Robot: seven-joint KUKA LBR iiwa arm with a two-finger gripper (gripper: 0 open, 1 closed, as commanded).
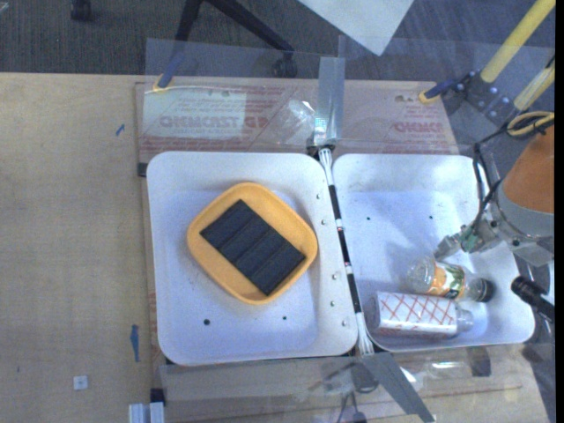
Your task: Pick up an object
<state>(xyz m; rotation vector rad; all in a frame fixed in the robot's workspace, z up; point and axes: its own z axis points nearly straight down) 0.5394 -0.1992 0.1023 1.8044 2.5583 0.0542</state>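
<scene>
Orange-banded arm [533,183] cut off at right; gripper [458,243] small, blurred, state unclear, above bottle [445,280].

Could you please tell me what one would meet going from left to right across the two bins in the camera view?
Left bin → yellow tray with dark panel → divider between the bins → right bin → red-and-white patterned box → gripper at the right bin's right side. The small bottle overlaps the box's span, so it is left out.
</scene>
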